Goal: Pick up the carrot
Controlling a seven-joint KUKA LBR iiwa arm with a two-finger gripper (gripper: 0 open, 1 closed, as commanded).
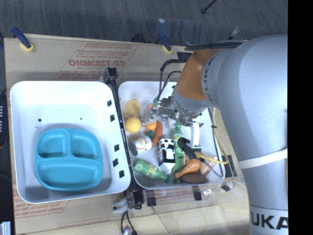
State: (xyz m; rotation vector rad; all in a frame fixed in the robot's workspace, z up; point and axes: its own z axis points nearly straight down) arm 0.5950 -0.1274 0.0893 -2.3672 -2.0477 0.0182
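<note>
Clearly, your carrot (155,131) sat crowded in the right bin (128,89).
You could not tell the end effector's (177,131) state; it could have caught the neighbouring yellow fruit (133,125) instead.

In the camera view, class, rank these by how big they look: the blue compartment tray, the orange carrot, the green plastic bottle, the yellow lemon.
1. Blue compartment tray, by far.
2. Green plastic bottle.
3. Orange carrot and yellow lemon: too alike to rank, and the carrot is partly covered.
</note>
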